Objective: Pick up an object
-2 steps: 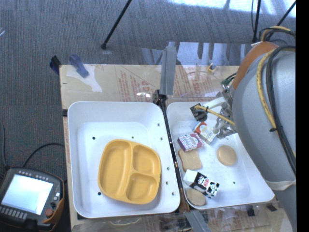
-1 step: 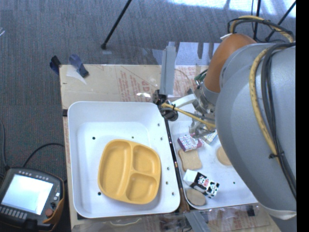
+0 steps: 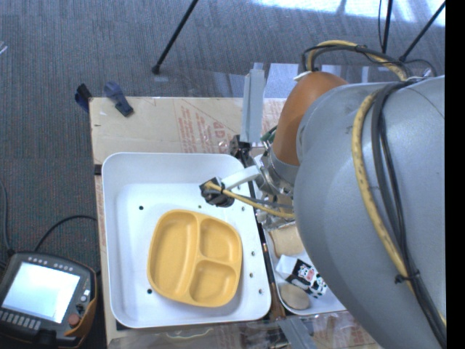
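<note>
Two white bins sit side by side on the surface [image 3: 167,122]. The left bin [image 3: 116,195] holds one yellow plate [image 3: 195,266] with three compartments, lying flat. The right bin [image 3: 285,266] is mostly hidden by the grey arm [image 3: 378,195]. Three things show there: one cow-patterned packet [image 3: 308,278], one tan oval piece [image 3: 294,297] just beside it, and one pale yellow item [image 3: 285,240], cut off. The tool [image 3: 267,195] is over the divide between the bins, and whether it is spread or pressed together cannot be told.
</note>
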Controlling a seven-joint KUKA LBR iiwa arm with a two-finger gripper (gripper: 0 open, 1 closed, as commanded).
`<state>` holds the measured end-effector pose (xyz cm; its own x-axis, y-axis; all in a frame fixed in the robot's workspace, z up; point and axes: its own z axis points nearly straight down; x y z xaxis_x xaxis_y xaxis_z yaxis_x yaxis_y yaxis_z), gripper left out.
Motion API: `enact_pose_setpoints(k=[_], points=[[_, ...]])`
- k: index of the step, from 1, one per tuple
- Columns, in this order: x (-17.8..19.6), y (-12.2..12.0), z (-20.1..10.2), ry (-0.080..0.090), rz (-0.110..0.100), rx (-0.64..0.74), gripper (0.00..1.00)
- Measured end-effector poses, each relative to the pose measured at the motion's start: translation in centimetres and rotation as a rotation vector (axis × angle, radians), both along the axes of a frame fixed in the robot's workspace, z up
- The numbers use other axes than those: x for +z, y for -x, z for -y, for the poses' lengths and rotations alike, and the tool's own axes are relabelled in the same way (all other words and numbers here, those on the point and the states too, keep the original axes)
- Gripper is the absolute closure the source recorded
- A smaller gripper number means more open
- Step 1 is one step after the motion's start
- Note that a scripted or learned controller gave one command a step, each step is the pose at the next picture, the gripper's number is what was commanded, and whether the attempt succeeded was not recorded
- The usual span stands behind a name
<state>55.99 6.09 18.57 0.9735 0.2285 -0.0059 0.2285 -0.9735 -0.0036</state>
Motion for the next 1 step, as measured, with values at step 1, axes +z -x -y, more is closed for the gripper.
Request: enact_pose_setpoints(k=[1], points=[[-0.02, -7.58, 2.28, 0.001, 0.001, 0.084, 1.0]])
